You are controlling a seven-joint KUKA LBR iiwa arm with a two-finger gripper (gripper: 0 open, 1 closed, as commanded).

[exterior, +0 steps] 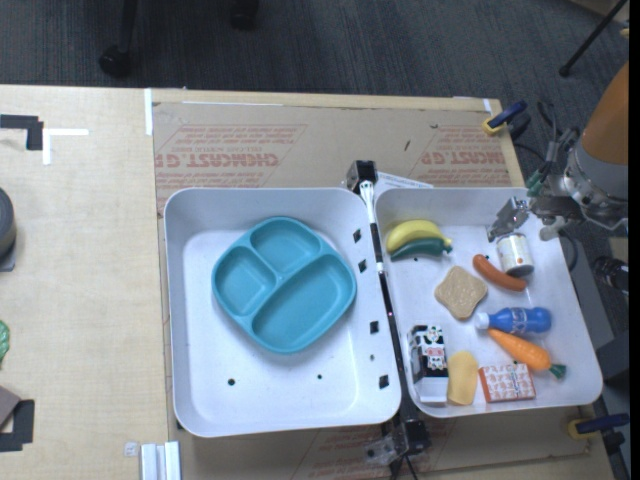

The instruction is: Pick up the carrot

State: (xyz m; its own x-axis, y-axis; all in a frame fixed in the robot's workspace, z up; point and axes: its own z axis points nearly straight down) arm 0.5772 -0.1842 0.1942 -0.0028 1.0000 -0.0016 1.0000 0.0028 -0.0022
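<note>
Camera view gives you both bins on the bench (90, 298), and the arm (605, 138) comes in from the right, cut off by the frame edge so you get only its orange band and grey wrist. The gripper (515, 223) hangs over the far right part of the right bin (585, 318), and it's a dark, cluttered shape; you cannot tell whether the jaws are spread or pressed together. Just below it sits a small silver can (516, 254), its label too small to read, overlapping a sausage (499, 273).

Your carrot (523, 349) lies in the near right part of that same bin, orange body angled, green tip toward the wall, well apart from the gripper and nearer you. A blue bottle (516, 319) lies just above it, touching or nearly so; a red printed card (508, 382) sits just below.

Writing: the cardboard (300, 148) behind the bins shows mirrored red lettering, hard to make out. The small milk carton (430, 351) has a cow pattern, text illegible.

In the left bin (200, 388), a blue divided plate (284, 284).
</note>
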